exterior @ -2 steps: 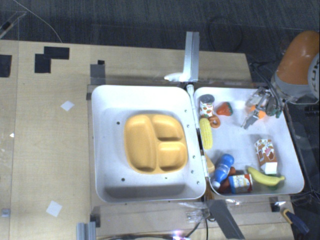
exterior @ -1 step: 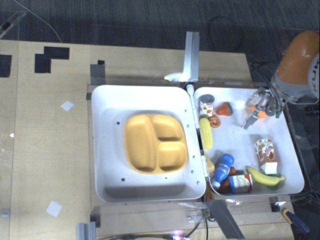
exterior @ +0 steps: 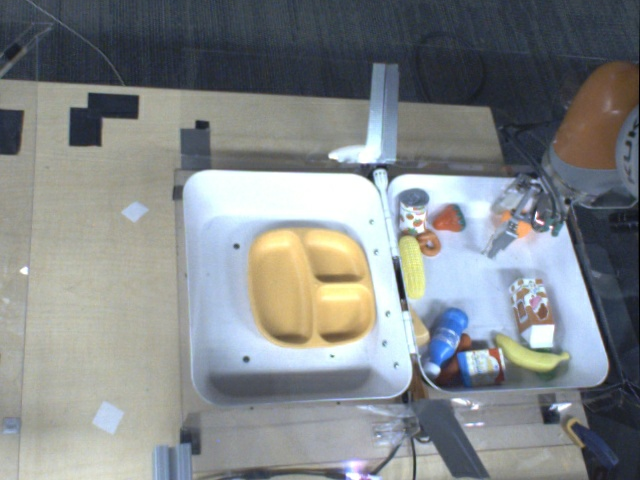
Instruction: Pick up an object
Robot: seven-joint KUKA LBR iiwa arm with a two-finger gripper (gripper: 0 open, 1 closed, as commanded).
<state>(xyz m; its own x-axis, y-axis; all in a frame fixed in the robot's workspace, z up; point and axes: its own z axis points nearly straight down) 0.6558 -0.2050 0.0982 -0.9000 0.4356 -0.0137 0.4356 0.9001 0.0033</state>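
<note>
My gripper (exterior: 508,230) hangs over the upper right part of the right bin (exterior: 590,313), under the grey wrist with the orange band. A small orange patch shows at its tip; I cannot tell what that patch is. Just left of the gripper lie a red toy fruit (exterior: 449,218) and a small tin can (exterior: 413,208). A yellow corn cob (exterior: 411,266) lies along the bin's left wall. A brown and white carton (exterior: 530,308), a banana (exterior: 530,353), a blue bottle (exterior: 447,333) and a red-labelled can (exterior: 480,365) fill the near end.
The left bin (exterior: 215,268) holds a yellow divided tray (exterior: 308,286). An orange ring (exterior: 430,245) lies beside the corn. A metal post (exterior: 384,113) stands behind the wall between the bins. Bare bin floor shows in the middle of the right bin.
</note>
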